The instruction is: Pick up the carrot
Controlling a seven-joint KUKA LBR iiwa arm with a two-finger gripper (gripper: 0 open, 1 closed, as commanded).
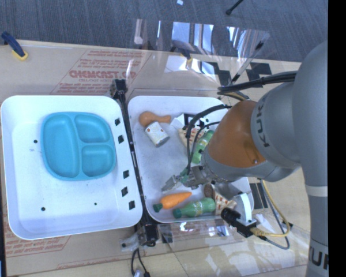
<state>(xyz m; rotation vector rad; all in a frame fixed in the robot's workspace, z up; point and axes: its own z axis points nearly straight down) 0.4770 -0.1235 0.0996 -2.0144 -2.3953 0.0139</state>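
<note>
Camera view is looking down on two white bins sitting side by side. A blue tray point(79, 145) with three little rooms is lying in the left bin point(11, 154). The carrot point(176, 200) is lying flat near the front edge of the right bin point(161, 105). A green bottle point(195, 208) is lying right next to the carrot, touching it along the front. A brown chicken leg point(153, 119) and a small white block point(156, 134) are sitting farther back, well apart from the carrot.

The gripper point(180, 181) is hanging just above and behind the carrot. Its fingers are looking a little spread, and nothing is sitting between them.

Things that could go wrong: the bottle is crowding the carrot, so a finger may be landing on the bottle and pushing both away. The carrot is round and smooth, so it may be rolling or slipping out. The bin wall is also close, so the fingers may be bumping it.
</note>
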